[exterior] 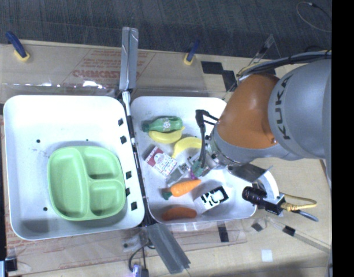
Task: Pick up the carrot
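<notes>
The carrot (182,188), orange with a green stub at its left end, lies tilted on the floor of the right bin (141,111), near its front. My gripper (200,165) reaches down from the orange-banded wrist just above and to the right of the carrot's thick end. Its tips sit among the clutter there, close to the carrot, and nothing is visibly held between them.
The right bin also holds a green bottle (164,123), two yellow bananas (167,135), a red-and-white packet (160,161), a white black-marked box (212,197) and a red sausage shape (179,213). A green divided tray (87,182) fills the left bin (21,114).
</notes>
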